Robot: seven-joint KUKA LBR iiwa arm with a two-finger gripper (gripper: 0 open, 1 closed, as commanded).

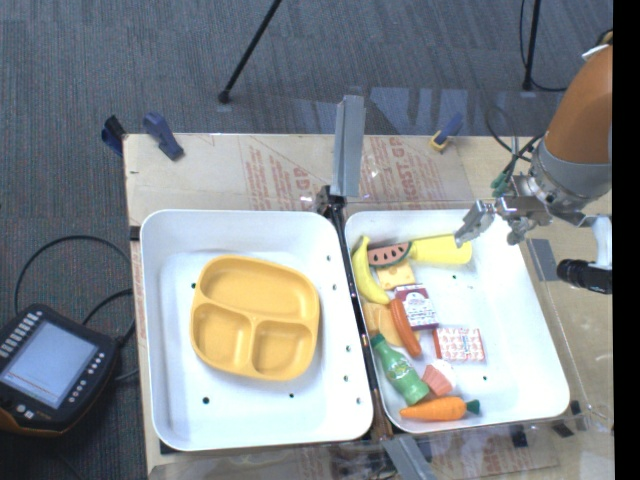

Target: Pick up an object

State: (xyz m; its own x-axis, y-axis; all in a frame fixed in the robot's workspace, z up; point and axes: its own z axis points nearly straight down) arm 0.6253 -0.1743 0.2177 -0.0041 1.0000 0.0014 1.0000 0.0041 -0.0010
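Yellow plastic is what lies closest to the tool [495,219]: a toy block or corn-like piece [440,250] near the far edge of the right bin [520,308], just beside a watermelon slice [389,254] and a banana [366,274]. We see the tool hanging above that bin's far right corner with its two fingers spread apart and nothing between them.

We judge all the candidates to be light, hollow play-food: stiff shells, smooth and a bit slippery, not fragile. The yellow piece looks the easiest, since its right end stands free of its neighbours; we would close across its short width near that free end. The banana curves along the bin's left wall and is crowded by the slice, so fingers have little room there. The small red carton [417,305] and the flat patterned card box [461,343] lie low on the floor of the bin and would be hard to get under. The green bottle [398,370] and carrot [437,409] at the near edge are rounded and may roll out of a pinch.

The left bin [170,268] carries a yellow divided tray [256,317].
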